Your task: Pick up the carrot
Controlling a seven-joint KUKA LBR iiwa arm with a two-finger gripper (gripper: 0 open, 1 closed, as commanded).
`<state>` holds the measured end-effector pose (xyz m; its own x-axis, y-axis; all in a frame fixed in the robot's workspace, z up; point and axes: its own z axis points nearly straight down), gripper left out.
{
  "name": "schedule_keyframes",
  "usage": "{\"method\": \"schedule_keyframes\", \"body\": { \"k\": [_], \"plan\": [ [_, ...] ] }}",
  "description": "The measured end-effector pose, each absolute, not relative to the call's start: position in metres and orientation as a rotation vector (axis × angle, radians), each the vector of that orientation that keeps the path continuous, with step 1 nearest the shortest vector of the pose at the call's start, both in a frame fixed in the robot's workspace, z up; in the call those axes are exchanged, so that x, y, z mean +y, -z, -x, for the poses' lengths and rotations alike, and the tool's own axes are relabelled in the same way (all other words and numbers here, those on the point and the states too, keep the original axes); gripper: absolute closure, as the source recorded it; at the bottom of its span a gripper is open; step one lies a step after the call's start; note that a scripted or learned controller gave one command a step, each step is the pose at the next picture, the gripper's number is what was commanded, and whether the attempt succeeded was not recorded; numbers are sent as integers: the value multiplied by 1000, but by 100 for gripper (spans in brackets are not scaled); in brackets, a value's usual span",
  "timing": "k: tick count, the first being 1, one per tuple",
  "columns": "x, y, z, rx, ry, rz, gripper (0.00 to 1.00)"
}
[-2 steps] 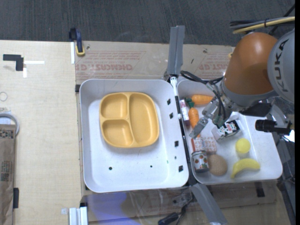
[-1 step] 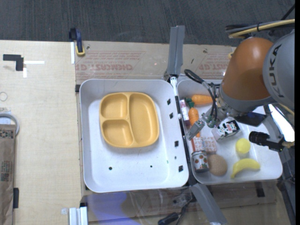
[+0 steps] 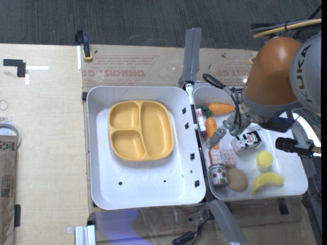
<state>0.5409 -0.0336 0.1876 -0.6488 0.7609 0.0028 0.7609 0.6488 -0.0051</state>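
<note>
Your gripper (image 3: 223, 133) hangs low over the right bin (image 3: 296, 188), and you cannot tell how it is set from this angle. You see the left bin (image 3: 102, 188) bearing a yellow divided plate (image 3: 141, 130). You'll find the carrot (image 3: 221, 107) near the right bin's far wall, just beyond the gripper.

Pale wooden bench (image 3: 46, 152), two white bins (image 3: 97, 152) side by side, possibly cardboard (image 3: 138, 68) behind
</note>
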Motion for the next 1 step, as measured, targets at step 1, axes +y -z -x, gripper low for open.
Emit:
{"method": "schedule_keyframes", "body": {
  "k": [1],
  "plan": [
    [-51,-187,-531,-2832,-5,1346,0]
  ]
}}
